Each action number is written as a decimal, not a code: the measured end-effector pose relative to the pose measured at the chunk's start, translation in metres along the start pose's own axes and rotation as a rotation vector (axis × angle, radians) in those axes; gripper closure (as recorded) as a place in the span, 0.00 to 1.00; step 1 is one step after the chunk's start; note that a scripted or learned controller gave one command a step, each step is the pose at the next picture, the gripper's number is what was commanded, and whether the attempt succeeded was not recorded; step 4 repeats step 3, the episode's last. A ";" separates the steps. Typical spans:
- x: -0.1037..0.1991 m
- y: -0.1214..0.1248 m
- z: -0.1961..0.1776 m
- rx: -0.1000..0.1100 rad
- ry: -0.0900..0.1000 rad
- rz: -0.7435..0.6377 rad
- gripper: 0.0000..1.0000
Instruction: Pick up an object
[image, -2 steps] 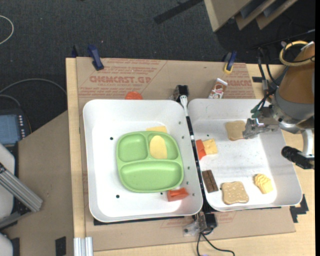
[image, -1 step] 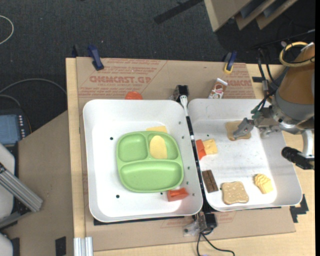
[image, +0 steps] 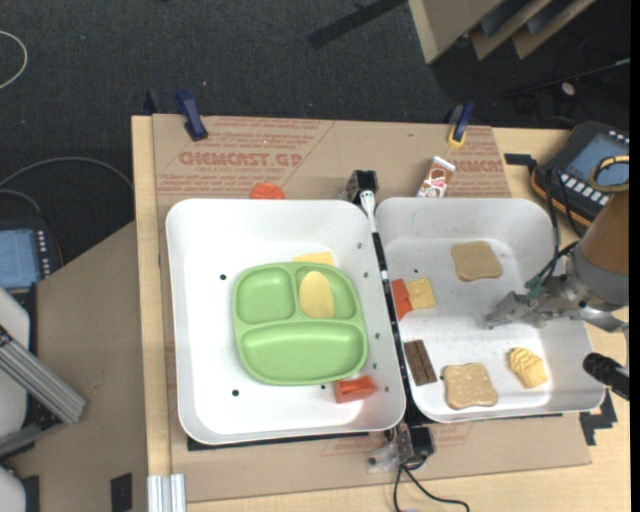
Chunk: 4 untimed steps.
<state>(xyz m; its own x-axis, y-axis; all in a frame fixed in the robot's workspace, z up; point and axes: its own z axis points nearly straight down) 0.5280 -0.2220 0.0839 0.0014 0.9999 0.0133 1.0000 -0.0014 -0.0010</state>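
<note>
No object is lifted yet: the likeliest targets lie loose in the right bin (image: 440, 212). A yellow ridged piece (image: 528, 367) sits near the bin's front right, a toast-like slice (image: 469, 385) just left of it, a dark bar (image: 419, 361) against the left wall, a tan slice (image: 476, 261) toward the back, and a red block (image: 400, 298) touching a pale yellow block (image: 421, 293) at the left.

From my remote station I see the gripper (image: 508, 312) reaching in from the right, low over bare bin floor between the tan slice and the yellow ridged piece, touching neither. Whether its fingers are released or clenched I cannot tell; nothing shows between them.

The left bin (image: 190, 300) carries a green divided plate (image: 298, 350) with a yellow oval piece (image: 316, 295) in one compartment and an orange block (image: 354, 388) by its front edge.

I judge this the approach step. Next, the arm must centre over one item, descend and close.
</note>
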 end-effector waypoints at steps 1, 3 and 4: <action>0.086 0.043 -0.105 -0.015 -0.013 -0.013 0.00; 0.069 0.143 -0.030 -0.011 -0.014 -0.008 0.00; 0.069 0.143 -0.030 -0.011 -0.014 -0.008 0.00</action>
